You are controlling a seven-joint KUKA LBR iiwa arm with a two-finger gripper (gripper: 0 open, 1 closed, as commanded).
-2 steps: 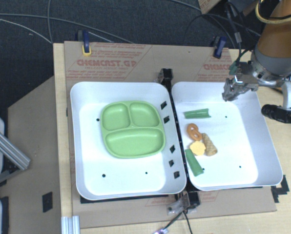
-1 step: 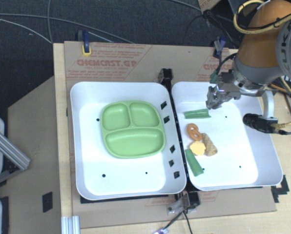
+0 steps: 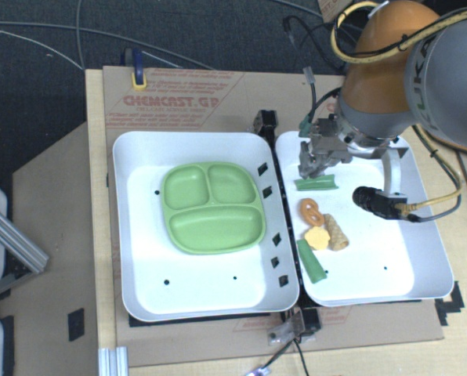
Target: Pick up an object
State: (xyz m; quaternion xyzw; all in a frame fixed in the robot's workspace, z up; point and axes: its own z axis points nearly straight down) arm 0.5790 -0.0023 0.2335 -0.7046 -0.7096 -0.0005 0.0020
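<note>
Grey arm (image 3: 445,61) from the right, orange-banded wrist bent down, gripper (image 3: 316,163) low.

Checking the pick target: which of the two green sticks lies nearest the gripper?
The flat green stick just under the gripper. The other green stick lies lower, beyond the orange ring.

A robotics lab: taped cardboard bench (image 3: 179,92), loose cables (image 3: 100,45), dark carpet (image 3: 38,92).

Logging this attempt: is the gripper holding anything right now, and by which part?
Cannot be told. The gripper sits right above the green strip in the right bin, but no object is visibly between its fingers.
</note>
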